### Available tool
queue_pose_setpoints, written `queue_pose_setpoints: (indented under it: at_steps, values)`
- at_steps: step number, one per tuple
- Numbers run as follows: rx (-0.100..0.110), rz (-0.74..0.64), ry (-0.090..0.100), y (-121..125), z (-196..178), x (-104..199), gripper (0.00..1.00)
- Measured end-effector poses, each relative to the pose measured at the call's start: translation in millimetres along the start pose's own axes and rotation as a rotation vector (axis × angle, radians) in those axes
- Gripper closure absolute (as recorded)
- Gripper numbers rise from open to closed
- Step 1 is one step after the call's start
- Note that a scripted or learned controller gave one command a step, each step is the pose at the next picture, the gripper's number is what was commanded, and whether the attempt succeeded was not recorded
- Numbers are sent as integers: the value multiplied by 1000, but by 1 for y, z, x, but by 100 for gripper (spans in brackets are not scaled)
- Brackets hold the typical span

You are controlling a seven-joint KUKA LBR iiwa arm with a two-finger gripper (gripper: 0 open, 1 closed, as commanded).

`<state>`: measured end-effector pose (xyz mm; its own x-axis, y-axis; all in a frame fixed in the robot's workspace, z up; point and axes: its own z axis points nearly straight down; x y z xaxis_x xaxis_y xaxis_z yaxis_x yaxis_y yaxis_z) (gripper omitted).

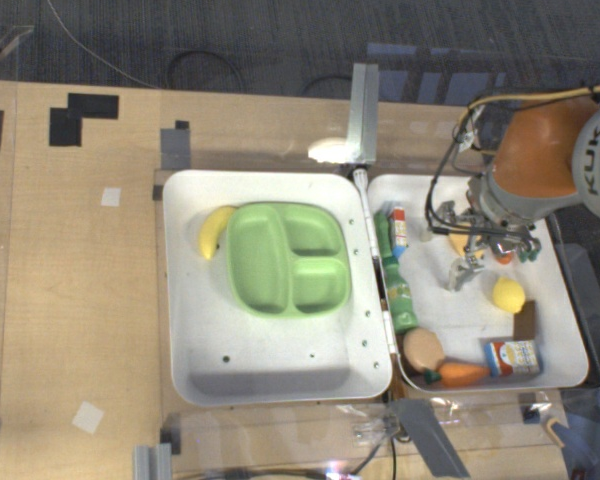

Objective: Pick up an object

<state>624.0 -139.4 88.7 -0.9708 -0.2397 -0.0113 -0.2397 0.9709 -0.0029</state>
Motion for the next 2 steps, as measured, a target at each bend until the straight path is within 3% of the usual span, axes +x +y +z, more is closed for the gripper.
queue_pose_setpoints:
  at_steps: [1,2]
  values:
    - [3,-136,1,-54,-29,41,0]
    - [0,-256,1,-27,-1,30,0]
